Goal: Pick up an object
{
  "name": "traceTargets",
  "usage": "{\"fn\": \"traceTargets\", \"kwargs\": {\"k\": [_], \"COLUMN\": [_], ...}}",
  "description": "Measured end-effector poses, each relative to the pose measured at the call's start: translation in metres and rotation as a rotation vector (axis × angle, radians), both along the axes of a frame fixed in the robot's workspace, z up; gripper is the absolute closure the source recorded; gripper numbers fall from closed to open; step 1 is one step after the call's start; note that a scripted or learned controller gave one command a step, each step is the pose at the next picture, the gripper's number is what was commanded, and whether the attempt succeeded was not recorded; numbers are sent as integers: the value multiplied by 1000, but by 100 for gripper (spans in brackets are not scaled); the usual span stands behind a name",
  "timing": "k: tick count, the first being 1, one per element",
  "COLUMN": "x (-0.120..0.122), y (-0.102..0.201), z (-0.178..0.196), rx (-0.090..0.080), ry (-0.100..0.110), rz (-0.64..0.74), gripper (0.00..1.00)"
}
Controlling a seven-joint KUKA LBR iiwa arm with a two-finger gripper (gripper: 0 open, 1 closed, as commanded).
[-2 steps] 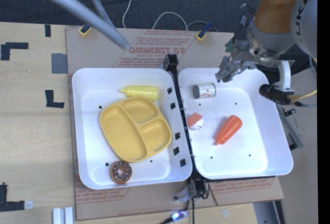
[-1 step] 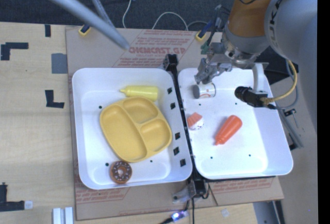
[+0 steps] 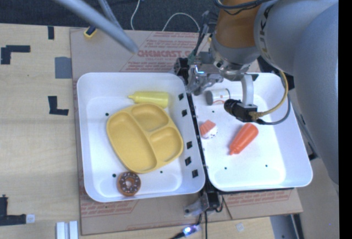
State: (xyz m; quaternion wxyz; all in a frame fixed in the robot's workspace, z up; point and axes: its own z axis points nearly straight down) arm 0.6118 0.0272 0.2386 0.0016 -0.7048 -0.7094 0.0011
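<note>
Nothing is picked up yet: in the left bin (image 3: 88,139) lie the yellow divided plate (image 3: 144,136), yellow bottle (image 3: 149,98) and chocolate donut (image 3: 129,183), in the right bin (image 3: 286,169) the sushi piece (image 3: 208,129) and carrot (image 3: 243,138), while the gripper (image 3: 206,87), its jaw state impossible to tell, hangs over the right bin's far-left corner.

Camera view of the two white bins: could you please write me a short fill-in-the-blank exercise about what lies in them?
1. The yellow divided plate lies in the ____ bin.
2. The carrot lies in the ____ bin.
3. The donut lies near the left bin's ____ edge.
4. The plate has ____ compartments.

Missing words: left; right; front; three
</note>
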Motion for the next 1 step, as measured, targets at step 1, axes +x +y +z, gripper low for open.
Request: {"fn": "traceTargets", "kwargs": {"k": [1], "x": [4], "y": [58], "z": [-5], "rx": [0], "ry": [-2], "rz": [0], "gripper": [100]}}
